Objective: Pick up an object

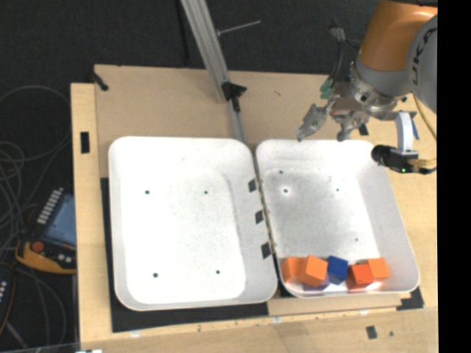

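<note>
Plywood forms the bench [169, 101] on which we observe two shallow white bins set side by side, their inner rims touching. We find the left bin [180, 219] showing only small dark specks on its floor. We locate all task objects in the right bin [331, 212], lined up along its near wall: two orange blocks [306, 270] at the left, a blue block [337, 268] in the middle, and a red-orange block [367, 272] at the right, each touching its neighbour.

We see the grey arm [390, 28], with its orange band, entering from the right. We note the gripper [330, 126] poised above the far rim of the right bin, well apart from the blocks. Its two fingers [309, 123] are spread wide, with nothing between them.
</note>
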You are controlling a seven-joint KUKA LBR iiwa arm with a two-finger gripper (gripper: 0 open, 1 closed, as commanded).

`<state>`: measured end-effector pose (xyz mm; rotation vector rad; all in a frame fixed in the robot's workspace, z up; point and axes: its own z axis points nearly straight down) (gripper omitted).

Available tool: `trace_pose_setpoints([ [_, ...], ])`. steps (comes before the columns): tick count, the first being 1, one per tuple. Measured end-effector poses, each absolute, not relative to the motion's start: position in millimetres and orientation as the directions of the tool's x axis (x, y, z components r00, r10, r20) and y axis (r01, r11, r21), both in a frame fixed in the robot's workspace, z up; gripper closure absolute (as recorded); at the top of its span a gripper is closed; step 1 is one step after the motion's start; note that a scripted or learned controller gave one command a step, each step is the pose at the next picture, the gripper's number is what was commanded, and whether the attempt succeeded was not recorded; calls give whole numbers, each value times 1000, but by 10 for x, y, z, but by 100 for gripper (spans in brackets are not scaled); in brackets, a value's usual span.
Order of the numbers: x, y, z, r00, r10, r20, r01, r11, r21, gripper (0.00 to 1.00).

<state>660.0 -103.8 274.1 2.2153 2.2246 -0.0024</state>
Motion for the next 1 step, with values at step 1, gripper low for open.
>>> trace_pose_setpoints([
  [1, 6566, -2073, 2191, 7, 1000, -4, 1000, -7, -4, 0],
])
